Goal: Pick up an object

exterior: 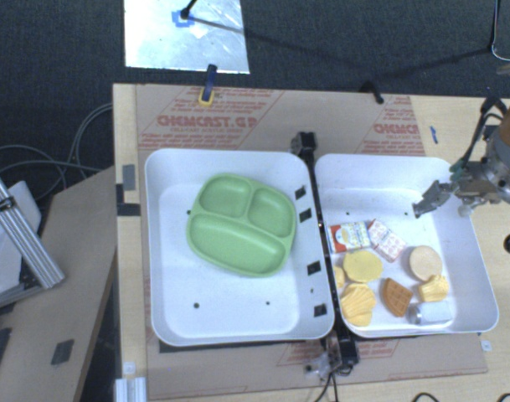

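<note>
Hand [430,198] seen over right bin [380,174] upper right, above its floor; grip state cannot be told, nothing seen held | food pieces [387,275] clustered in that bin's lower half | green tray [242,224] lying in left bin [179,308]

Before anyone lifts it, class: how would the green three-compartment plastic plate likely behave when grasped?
The green three-compartment plastic plate looks moulded, so probably stiff and light. Its wide, shallow shape lies flat in the left white bin, so it probably won't roll; its smooth rim may slip.
</note>
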`<state>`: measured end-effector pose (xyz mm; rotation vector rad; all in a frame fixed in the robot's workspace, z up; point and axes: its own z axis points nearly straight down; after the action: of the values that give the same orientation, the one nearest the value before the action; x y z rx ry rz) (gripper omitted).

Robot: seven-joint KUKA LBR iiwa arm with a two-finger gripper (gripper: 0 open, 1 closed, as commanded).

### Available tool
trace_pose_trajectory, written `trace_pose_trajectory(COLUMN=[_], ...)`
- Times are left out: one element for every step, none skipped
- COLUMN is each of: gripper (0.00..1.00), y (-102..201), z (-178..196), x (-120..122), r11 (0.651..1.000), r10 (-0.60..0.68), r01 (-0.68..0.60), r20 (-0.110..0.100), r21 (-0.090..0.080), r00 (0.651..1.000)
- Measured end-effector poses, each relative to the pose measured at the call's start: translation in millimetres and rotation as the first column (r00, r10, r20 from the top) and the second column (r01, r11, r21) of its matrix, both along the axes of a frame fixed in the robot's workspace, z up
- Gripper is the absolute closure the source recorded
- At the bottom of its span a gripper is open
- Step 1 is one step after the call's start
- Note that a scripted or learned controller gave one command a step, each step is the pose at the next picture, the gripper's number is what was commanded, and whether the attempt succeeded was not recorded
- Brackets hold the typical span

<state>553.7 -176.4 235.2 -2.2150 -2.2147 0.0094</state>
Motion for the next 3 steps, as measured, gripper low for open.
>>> trace_pose_trajectory(gripper=[0.0,0.0,0.0], y=[0.4,-1.4,-8.2], z=[6.9,-54.7,-103.5], x=[2.5,6.8,13.1], r11=[1.0,1.0,1.0], r10=[0.003,0.001,0.002], r01=[-0.003,-0.001,-0.002], r20=[0.012,0.008,0.009], r21=[-0.003,-0.002,-0.002], r00=[1.0,1.0,1.0])
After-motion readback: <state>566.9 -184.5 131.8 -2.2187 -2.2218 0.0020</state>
